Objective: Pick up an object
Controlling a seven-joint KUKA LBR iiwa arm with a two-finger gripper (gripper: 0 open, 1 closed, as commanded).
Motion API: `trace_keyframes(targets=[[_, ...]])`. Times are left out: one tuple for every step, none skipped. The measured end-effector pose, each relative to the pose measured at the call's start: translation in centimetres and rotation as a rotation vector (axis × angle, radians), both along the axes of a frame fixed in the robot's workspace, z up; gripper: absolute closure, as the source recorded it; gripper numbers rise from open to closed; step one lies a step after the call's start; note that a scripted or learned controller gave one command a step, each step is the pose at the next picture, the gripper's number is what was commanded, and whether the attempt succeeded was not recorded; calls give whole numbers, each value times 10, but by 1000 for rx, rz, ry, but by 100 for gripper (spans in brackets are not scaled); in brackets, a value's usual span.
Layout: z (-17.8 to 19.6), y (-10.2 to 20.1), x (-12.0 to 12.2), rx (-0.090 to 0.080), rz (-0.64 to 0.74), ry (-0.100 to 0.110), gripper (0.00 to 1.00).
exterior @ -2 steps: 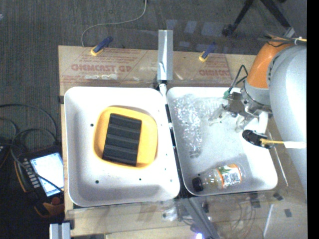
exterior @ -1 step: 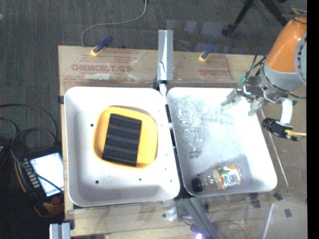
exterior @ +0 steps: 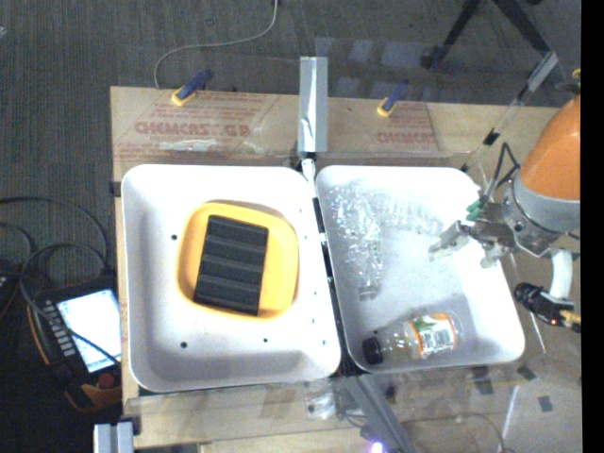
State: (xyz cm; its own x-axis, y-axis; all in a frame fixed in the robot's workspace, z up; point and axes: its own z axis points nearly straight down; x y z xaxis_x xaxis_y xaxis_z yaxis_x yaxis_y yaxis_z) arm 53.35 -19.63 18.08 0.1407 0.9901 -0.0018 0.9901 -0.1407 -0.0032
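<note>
Two shallow white bins are sitting side by side on a wooden bench, seen from above at a slant. The left bin (exterior: 151,281) is holding a yellow, rounded-square dish (exterior: 193,243) with a black ribbed block (exterior: 231,264) lying on top of it, near the middle of the bin. The right bin (exterior: 491,333) is holding two things. A crumpled clear plastic bottle (exterior: 363,229) is lying across its far and left part, hard to make out against the white floor. A second bottle (exterior: 415,338), clear with an orange-and-white label and a dark cap, is lying on its side along the near wall, cap pointing left.

The robot arm (exterior: 557,163) is reaching in from the right, its orange band showing above the grey wrist. The gripper (exterior: 464,243) is hanging over the right edge of the right bin, its two fingers standing apart with nothing between them. It is sitting well apart from the labelled bottle and to the right of the crumpled one, touching neither.

Two clamps, yellow and blue, are sitting on the far edge of the bench (exterior: 132,121), one (exterior: 189,88) at the left and one (exterior: 393,99) further right. A metal post (exterior: 312,107) is standing between the bins at the back. A small lit screen (exterior: 87,324) is lying on the floor left of the bench, with black cables around it.
</note>
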Motion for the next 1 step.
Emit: trace_keyframes(targets=[[63, 6, 13, 1, 567, -4, 0]])
